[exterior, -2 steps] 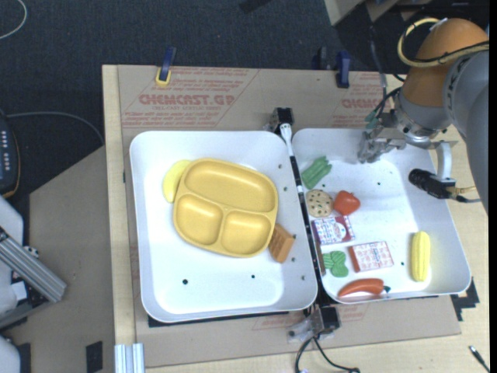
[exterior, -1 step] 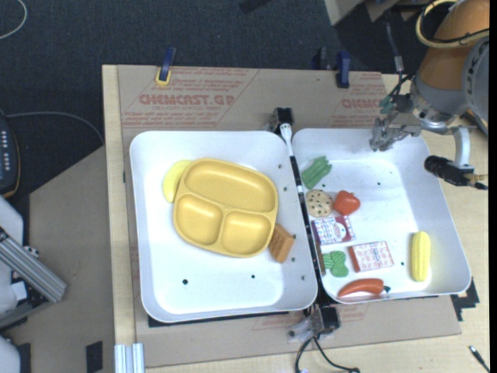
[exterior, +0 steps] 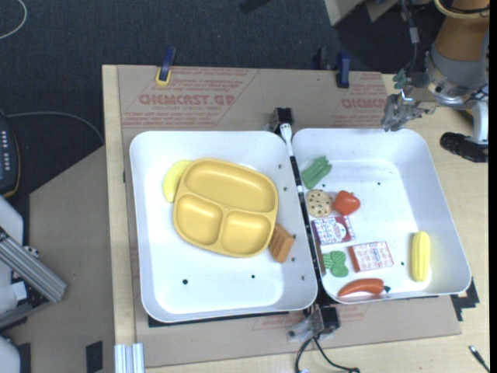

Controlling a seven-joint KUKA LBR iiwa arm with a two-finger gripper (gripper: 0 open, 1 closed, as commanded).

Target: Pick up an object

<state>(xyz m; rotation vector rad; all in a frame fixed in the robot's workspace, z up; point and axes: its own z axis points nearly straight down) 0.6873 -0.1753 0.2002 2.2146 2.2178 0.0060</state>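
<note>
The hand hovers over the right bin's far rim, grip state unclear, toy food below and a yellow tray left.

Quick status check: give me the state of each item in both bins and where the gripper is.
gripper: above right bin's far rim, holding nothing visible
yellow divided plate: upright, left bin
waffle piece: leaning on the plate
green pepper: lying, right bin
cookie: flat
tomato: beside cookie
corn cob: lying
hot dog: lying by near rim
</note>
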